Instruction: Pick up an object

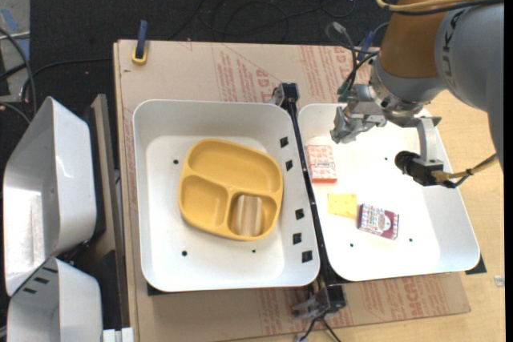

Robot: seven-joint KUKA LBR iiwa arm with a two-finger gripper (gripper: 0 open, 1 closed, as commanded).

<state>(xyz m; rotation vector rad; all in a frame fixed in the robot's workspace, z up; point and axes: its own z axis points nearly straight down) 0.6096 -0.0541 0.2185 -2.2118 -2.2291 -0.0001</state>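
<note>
Dark floor strewn with black cables fills the top of the frame, and a brown cardboard sheet covers the table (pixel 240 68) beneath two shallow white bins. A small yellow clamp (pixel 141 44) sits at the cardboard's upper left corner. Two white containers (pixel 44 172) stand at the far left edge.

The left bin (pixel 152 124) holds a yellow divided plate (pixel 228 188), lying flat near the bin's centre. A pale cylindrical item (pixel 247 214) rests in the plate's lower right compartment.

The right bin (pixel 449 228) holds three small items, all in its left half. A white and red packet (pixel 321 160) lies close to the divider between the bins. A yellow block (pixel 342 205) lies below it, and a purple packet (pixel 377 221) lies just to the right of the block, near but apart.

The grey arm (pixel 473 28) enters from the upper right. The tool (pixel 350 122) hangs over the upper left part of the right bin, above and to the right of the white and red packet. Nothing is seen between its fingers; whether they are spread or pressed together cannot be told. A black fitting (pixel 418 166) with a cable sits to the tool's lower right.
</note>
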